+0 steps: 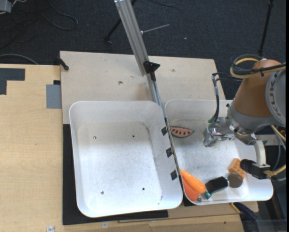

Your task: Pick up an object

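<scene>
In the right bin (pixel 195 111) lie several objects. A watermelon slice (pixel 181 131) rests near the bin's left wall. An orange carrot (pixel 192 183) sits at the front left corner, with a black object (pixel 216 184) beside it. A brown and tan piece (pixel 236 172) lies toward the front right. My gripper (pixel 213 138) hangs over the middle of this bin, right of the watermelon slice, with nothing visibly held. The grey arm with its orange band (pixel 254 98) comes in from the right.
The left bin (pixel 118 158) holds nothing but specks. A slanted metal rail (pixel 135 37) rises from between the bins toward the back. Black clips (pixel 167 151) line the shared wall. Cables hang by the wrist.
</scene>
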`<move>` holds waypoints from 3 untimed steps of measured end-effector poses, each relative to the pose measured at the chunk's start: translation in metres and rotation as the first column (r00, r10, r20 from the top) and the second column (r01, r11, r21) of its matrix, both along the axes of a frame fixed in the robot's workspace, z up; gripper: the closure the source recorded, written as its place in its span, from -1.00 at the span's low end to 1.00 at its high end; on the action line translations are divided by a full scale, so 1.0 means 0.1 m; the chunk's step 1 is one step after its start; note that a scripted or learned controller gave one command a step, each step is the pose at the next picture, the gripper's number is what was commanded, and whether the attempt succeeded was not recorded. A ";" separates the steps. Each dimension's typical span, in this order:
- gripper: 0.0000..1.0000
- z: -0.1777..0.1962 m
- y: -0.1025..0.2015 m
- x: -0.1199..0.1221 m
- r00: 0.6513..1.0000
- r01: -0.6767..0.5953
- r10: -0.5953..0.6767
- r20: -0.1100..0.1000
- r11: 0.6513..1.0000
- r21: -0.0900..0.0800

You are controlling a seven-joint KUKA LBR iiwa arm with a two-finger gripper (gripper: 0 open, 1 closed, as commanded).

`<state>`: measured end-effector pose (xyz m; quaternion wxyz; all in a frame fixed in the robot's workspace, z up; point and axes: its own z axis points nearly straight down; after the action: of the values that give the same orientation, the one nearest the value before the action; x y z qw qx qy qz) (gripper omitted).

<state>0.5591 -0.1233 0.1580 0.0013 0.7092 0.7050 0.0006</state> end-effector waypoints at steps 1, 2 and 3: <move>1.00 0.61 -0.05 0.06 1.000 -0.006 0.006 0.001 1.000 0.000; 1.00 1.20 -0.15 0.04 1.000 -0.006 0.006 0.002 1.000 -0.001; 1.00 1.09 0.39 -0.10 1.000 -0.009 0.009 -0.007 1.000 0.004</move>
<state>0.5491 -0.0838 0.2669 -0.0024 0.7059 0.7083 -0.0005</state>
